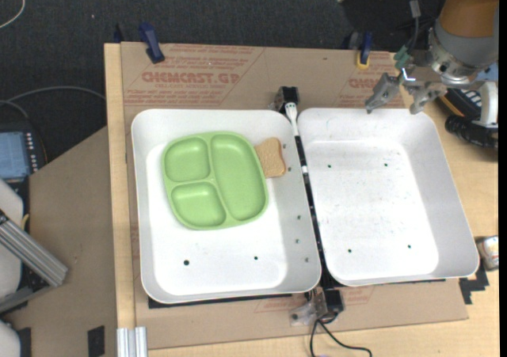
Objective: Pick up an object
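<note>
While arm reaches in from right, we see gripper (395, 93) hovering over far edge of right bin (444, 189), fingers spread wide, nothing between them. We note green divided plate (214, 180) lying flat in left bin (154, 260), toward far side. Tan sponge-like block (271, 157) touches plate's right rim, near divide between bins. Gripper well apart from both objects

Green divided plate (214, 180) and tan cracker (272, 157) touching, left bin (158, 268).

Red print "CHEMCAST G P" on brown board (190, 70) behind bins; mirrored repeat at right unreadable.
</note>
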Available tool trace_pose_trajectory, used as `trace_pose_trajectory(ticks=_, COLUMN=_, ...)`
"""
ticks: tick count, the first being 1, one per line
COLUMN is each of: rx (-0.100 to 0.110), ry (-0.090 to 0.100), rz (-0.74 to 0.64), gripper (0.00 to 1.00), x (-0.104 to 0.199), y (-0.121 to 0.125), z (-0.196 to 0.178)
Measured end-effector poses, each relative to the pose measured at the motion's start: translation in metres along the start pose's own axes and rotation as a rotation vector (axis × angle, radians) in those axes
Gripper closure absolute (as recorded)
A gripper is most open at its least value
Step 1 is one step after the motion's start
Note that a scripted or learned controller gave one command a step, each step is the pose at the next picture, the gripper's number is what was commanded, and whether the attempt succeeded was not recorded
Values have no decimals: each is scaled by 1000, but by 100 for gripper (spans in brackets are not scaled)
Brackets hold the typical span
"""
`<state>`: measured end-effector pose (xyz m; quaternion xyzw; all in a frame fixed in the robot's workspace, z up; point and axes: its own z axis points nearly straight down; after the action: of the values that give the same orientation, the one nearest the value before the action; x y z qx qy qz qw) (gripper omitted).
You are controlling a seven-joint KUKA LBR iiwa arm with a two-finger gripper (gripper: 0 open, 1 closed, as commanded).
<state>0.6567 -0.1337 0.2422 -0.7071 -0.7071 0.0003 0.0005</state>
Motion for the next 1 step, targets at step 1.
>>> trace_pose_trajectory(ticks=1, rx=-8, ry=1, rz=-5, gripper=0, x=53, y=-65, z=-96)
